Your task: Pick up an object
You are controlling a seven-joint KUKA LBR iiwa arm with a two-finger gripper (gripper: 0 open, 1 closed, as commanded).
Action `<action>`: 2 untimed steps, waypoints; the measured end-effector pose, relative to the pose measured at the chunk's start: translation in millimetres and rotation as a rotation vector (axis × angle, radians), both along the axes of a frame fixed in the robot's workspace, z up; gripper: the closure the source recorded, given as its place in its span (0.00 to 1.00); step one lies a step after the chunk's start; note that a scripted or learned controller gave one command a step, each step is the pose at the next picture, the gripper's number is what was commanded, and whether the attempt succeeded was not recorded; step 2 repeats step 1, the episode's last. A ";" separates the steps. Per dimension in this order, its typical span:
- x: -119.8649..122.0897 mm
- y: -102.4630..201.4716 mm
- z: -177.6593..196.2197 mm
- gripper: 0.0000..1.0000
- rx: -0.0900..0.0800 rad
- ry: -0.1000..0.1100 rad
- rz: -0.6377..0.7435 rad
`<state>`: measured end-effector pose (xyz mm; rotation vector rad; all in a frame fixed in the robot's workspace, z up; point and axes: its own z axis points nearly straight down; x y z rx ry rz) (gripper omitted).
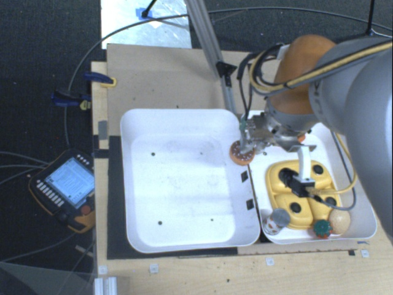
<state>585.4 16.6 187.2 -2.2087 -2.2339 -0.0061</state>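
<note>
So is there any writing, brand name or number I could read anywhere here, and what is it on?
No text can be read.
Handheld controller left of the bench: its lit blue screen shows content, too small and blurred to read.
White bins, yellow toy and gripper: no visible lettering.

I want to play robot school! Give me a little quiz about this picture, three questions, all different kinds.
1. True or false: the yellow tray lies in the left bin.
2. Which thing is nearest the pincer?
A) the small round brown object
B) the teal ball
C) the handheld controller
3. Fill in: the blue clamp sits at the bench's far ____ corner, as the camera sees it.

Key: 1 false, it lies in the right bin. 2 A. 3 left.
</note>
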 end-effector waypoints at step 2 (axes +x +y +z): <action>16.2 58.8 3.8 1.00 0.001 -0.001 0.000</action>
